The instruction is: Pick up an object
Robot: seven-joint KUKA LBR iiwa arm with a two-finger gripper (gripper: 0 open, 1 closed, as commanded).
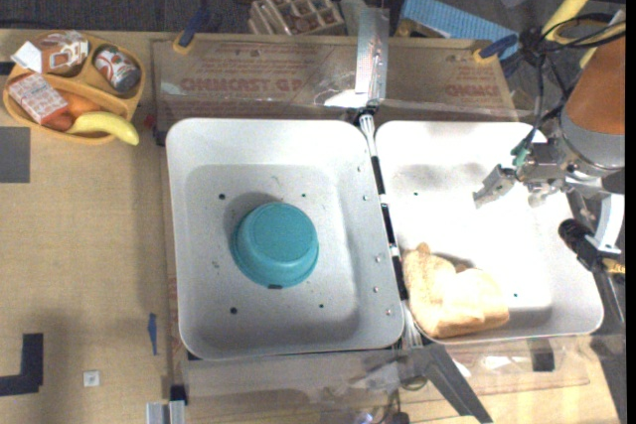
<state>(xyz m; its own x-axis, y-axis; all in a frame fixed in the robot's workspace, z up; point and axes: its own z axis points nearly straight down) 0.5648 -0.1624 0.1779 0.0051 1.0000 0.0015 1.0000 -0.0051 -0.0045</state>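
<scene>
A teal bowl (276, 243) lies upside down in the middle of the left bin (199, 154). A tan, bread-like soft object (452, 293) rests in the front left corner of the right bin (437, 154). My gripper (515, 184) hangs over the right bin's right half, up and to the right of the tan object and apart from it. Its two fingers (490, 186) are spread, with nothing between them. The grey arm with its orange band (604, 99) comes in from the right edge.
A yellow dish (70, 94) with a banana and snack packs sits on the bench at the far left. Cardboard panels (268, 79) stand behind both bins. Cables and clutter lie beyond them. A black part of the arm (586, 243) overhangs the right bin's right rim.
</scene>
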